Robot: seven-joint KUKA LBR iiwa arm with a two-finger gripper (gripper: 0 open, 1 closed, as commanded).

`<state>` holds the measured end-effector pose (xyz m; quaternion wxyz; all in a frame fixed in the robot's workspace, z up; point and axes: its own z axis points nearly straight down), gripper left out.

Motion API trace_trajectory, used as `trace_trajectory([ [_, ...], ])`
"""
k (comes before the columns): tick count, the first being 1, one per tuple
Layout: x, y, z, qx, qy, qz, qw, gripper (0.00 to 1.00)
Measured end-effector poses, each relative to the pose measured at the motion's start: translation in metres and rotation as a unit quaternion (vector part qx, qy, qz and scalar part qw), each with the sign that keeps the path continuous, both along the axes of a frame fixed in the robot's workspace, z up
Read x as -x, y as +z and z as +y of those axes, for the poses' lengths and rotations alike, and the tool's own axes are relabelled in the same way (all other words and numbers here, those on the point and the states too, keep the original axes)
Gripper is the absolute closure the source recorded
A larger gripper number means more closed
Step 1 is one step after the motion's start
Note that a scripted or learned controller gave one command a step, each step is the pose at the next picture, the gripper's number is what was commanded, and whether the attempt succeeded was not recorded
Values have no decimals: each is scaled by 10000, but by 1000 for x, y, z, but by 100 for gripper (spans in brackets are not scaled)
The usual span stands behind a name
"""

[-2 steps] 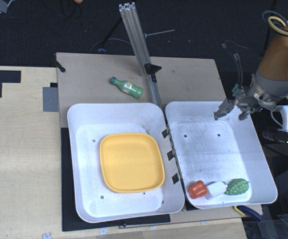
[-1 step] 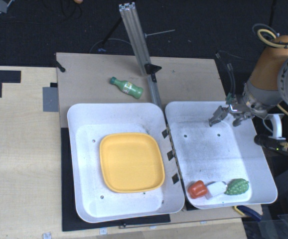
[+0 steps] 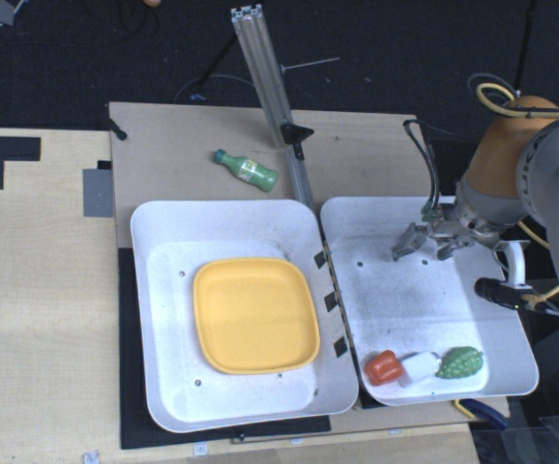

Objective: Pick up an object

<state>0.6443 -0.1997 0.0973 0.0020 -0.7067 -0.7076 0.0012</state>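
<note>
In the right bin (image 3: pixel 396 298), near its front edge, lie three small things in a row: a red pepper-like piece (image 3: pixel 384 366), a white block (image 3: pixel 421 366) and a green bumpy piece (image 3: pixel 460 362). My gripper (image 3: pixel 425 244) hangs over the bin's back right part, well behind those three, its dark fingers pointing left and down. Nothing shows between the fingers. The left bin (image 3: pixel 163 249) holds a yellow square plate (image 3: pixel 256 314).
A green bottle (image 3: pixel 247 169) lies on the bench behind the left bin. A slanted metal rail (image 3: pixel 272 75) rises from between the bins toward the back. Black clips (image 3: pixel 329 300) line the seam between the bins. The arm's orange band (image 3: pixel 508 153) is at the right.
</note>
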Motion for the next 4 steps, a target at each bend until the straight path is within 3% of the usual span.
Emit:
trace_trajectory([
  [1,-1,13,0,7,2,-24,10000,100],
  [4,-4,142,10,9,-8,-37,10000,100],
])
